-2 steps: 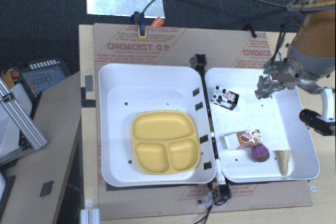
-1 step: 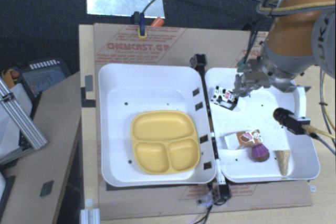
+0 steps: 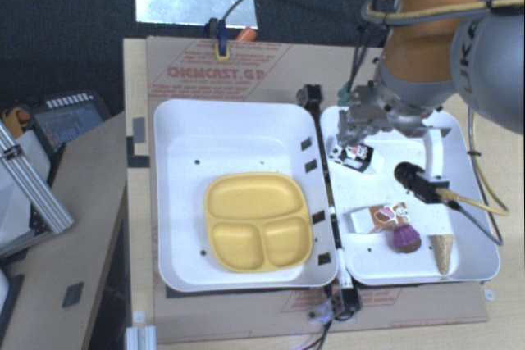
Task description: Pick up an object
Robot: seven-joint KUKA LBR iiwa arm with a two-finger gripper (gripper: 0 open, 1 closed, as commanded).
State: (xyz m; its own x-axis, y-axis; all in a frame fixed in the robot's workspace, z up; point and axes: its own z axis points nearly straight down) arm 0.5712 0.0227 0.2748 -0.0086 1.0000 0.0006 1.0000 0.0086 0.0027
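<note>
My gripper reaches down into the right bin, near its back left corner. Directly under its tip lies a small black, white and red item, partly hidden by the gripper; whether the two touch I cannot tell. Nearer the front of that bin lie a white packet with a printed picture, a purple lumpy toy and a tan ice cream cone. The large grey and orange arm covers the back right of the bin.
The left bin holds a yellow divided plate towards its front. A black divider strip runs between the two bins. Grey equipment stands off the bench at the far left.
</note>
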